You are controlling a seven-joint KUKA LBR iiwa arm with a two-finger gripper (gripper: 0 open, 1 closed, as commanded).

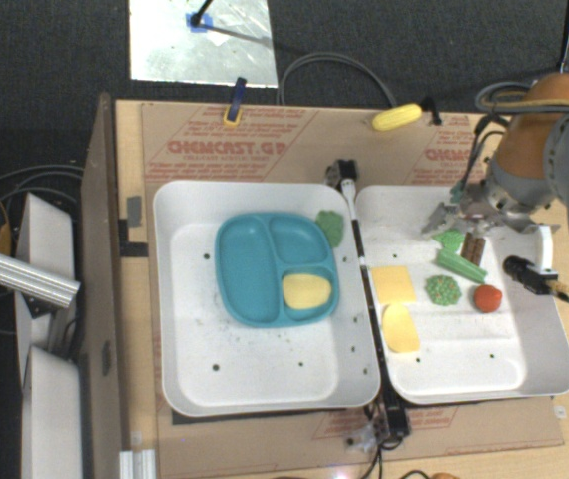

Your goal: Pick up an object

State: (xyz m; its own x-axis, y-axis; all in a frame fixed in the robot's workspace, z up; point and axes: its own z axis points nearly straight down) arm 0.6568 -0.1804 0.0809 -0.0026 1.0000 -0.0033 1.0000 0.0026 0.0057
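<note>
One green block [461,263] is lying in the right bin [534,367], directly beneath the gripper [461,236], which is hanging over it; its long axis is running down toward the red ball [487,297]. Grip state: cannot tell.

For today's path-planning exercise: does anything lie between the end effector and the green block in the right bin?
Nothing visible does. The end effector hangs right over the green block in the right bin. A brown piece sits close against the block, crowding it.
</note>
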